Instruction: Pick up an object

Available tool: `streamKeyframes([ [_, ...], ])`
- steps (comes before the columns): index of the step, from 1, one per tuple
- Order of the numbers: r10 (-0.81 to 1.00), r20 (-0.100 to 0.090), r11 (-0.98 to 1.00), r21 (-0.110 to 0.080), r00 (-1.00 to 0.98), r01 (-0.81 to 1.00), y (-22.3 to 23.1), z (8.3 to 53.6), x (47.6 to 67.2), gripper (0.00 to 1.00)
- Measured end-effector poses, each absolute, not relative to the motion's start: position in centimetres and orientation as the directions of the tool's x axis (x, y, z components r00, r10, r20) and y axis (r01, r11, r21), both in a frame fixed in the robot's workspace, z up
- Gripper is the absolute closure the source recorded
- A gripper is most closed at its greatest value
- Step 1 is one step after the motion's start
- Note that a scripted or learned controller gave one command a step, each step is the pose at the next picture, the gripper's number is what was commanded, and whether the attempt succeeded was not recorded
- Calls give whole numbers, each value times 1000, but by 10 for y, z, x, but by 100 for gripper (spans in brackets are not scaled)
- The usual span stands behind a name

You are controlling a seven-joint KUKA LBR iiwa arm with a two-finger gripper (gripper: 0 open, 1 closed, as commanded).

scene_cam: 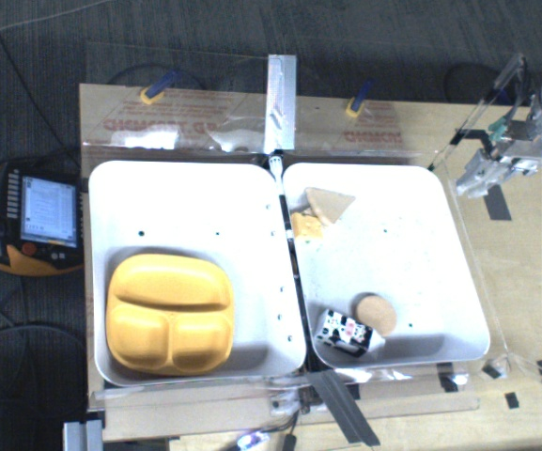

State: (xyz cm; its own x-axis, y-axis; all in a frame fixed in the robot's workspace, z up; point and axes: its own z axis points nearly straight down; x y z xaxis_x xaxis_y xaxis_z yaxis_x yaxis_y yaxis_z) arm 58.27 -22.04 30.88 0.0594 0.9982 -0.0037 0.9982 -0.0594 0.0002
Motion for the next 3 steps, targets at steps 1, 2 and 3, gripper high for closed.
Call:
streamKeyframes([
  [1,991,-3,-130,0,130,991,-201,434,566,100],
  [2,934,-3,-357,-1,357,934,-181,433,601,100],
  [3,871,-3,-492,-1,492,871,-155,433,651,100],
])
